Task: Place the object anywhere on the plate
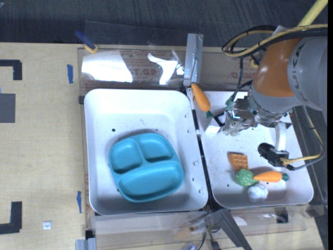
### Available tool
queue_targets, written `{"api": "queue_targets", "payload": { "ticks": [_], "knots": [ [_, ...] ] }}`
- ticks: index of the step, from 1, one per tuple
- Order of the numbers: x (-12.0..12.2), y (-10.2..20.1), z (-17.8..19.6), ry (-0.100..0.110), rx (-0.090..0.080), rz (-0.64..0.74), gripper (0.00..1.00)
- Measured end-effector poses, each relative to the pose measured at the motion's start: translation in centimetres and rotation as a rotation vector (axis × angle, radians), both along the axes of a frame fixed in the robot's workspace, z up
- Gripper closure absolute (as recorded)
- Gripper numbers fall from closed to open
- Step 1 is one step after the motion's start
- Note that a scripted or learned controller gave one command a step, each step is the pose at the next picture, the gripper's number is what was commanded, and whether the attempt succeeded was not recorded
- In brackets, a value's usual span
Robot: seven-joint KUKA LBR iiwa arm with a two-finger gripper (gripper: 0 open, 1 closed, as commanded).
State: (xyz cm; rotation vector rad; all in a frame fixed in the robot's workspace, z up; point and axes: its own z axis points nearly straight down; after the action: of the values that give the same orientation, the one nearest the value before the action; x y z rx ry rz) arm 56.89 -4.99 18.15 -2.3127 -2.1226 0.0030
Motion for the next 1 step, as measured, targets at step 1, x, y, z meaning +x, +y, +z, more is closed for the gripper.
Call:
{"api": "queue_targets", "payload": {
  "ticks": [1],
  "knots": [
    [-7.2, -0.99, 0.0, 0.003, 0.001, 0.187, 1.0]
  ]
}}
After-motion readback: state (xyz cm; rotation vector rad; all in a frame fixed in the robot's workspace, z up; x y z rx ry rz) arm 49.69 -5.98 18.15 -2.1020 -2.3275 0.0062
